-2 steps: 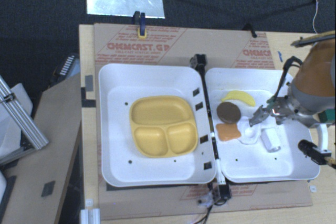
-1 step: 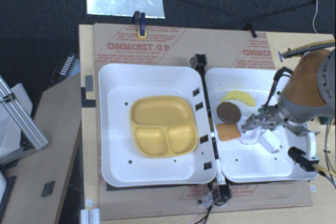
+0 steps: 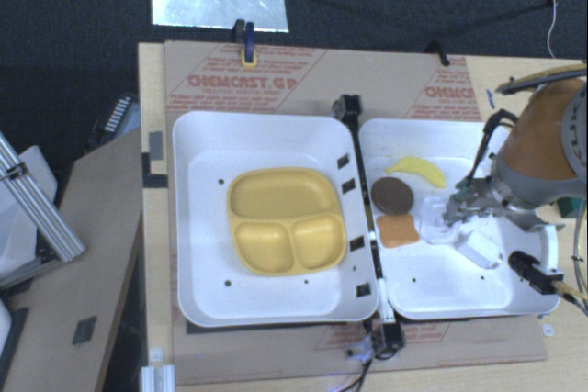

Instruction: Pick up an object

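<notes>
Gripper [image 3: 457, 208] sat low in right bin [image 3: 441, 294]; can't tell its grip state. Banana [image 3: 418, 168], brown disc [image 3: 392, 194] & orange slab [image 3: 398, 230] lay just to its left, clear item [image 3: 435, 221] beside it.

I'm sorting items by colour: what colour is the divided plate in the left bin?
Pale yellow divided plate, clearest in the camera view.
</notes>
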`<state>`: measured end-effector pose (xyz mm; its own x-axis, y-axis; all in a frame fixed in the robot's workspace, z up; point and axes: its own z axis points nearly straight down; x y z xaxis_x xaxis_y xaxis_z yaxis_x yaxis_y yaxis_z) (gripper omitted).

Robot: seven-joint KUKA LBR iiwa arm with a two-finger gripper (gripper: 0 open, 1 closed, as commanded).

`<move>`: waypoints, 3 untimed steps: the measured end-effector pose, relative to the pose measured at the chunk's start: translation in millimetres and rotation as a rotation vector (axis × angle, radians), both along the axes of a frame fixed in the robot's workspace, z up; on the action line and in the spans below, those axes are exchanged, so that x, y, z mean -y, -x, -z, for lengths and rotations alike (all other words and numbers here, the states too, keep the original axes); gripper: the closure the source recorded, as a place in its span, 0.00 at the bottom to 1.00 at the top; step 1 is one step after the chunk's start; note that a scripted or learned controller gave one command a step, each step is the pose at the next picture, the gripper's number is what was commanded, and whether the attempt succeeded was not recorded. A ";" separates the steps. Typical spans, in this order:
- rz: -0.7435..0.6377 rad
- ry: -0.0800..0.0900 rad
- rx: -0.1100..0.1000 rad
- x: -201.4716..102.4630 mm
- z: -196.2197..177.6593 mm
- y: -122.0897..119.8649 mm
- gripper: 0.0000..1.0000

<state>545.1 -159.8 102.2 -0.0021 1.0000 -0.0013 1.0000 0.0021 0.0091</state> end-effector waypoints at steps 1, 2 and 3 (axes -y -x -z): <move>0.000 0.001 -0.002 7.5 -60.9 2.2 1.00; -0.002 0.002 -0.001 16.2 -120.5 -4.3 1.00; -0.002 0.000 -0.004 16.5 -150.5 -5.7 1.00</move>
<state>550.8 -176.3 252.7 -0.0043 1.0000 -0.0017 1.0000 0.0043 0.0052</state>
